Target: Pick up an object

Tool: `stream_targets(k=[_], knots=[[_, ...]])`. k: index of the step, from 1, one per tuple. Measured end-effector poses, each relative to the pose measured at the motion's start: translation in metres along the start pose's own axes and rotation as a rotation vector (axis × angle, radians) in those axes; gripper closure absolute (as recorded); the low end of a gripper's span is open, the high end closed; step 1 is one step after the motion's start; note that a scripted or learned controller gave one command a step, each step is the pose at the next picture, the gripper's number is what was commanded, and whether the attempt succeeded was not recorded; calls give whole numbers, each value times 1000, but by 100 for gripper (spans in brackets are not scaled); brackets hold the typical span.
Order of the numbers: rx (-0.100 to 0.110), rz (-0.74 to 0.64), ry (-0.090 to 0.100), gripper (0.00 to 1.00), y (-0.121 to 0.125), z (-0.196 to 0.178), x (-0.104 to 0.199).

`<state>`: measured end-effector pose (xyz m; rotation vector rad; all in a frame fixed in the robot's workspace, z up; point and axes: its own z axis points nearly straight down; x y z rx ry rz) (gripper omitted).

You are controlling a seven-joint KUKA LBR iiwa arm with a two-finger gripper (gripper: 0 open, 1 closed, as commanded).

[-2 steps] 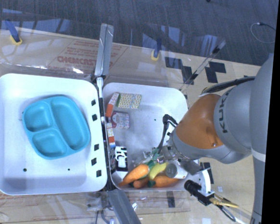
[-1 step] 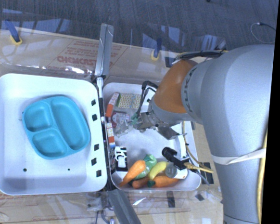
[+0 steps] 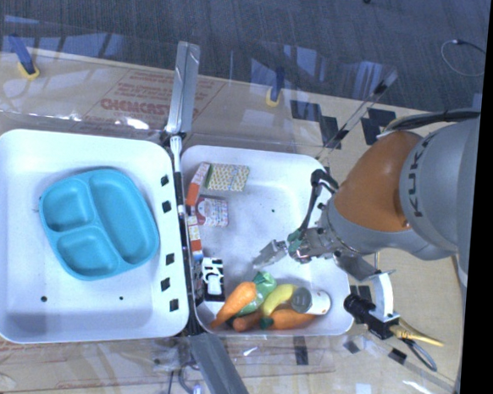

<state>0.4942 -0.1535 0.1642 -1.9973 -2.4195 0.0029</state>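
Fingers: spread apart, nothing between them; gripper (image 3: 281,250) hangs over the right bin (image 3: 270,170).
Toy carrots (image 3: 240,299): near front wall, just below gripper, beside yellow toy (image 3: 278,297).
Left bin (image 3: 22,242): blue divided plate (image 3: 98,222).

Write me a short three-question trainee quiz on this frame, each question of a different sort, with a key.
1. True or false: the blue plate lies in the left bin.
2. Multiple choice: the end effector hangs over which place? A) the left bin B) the right bin C) the bench outside both bins.
3. Fill in: the carrots and the banana lie along the right bin's ____ edge, the one nearest the camera.

Key: 1 true; 2 B; 3 bottom.
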Motion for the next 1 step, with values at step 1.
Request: stream_targets(k=[1], knots=[[-1,-73,0,0,-19,75,-6]])
